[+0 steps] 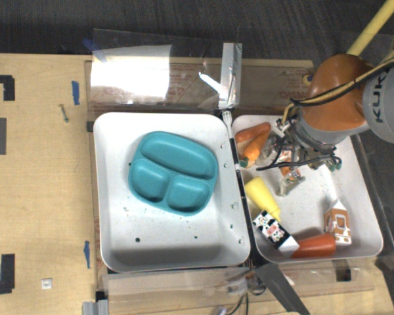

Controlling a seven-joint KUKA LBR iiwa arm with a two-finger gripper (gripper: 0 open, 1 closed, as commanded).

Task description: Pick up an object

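My gripper (289,174) hangs low in the upper middle of the right bin (362,205), under the arm's orange band (335,90). An orange carrot-like piece (253,140) lies just to its left, against the bin's top left corner. A yellow oblong toy (262,196) lies below and to the left of the gripper. Small orange and grey bits sit right at the gripper, and I cannot tell whether they are part of it or a separate object.
A black-and-white patterned box (274,232), a red sausage-shaped piece (314,245) and an orange-and-white carton (338,222) lie along the right bin's front. The left bin (111,195) holds a teal divided plate (174,171). A clear plastic sheet (157,77) lies behind the bins.
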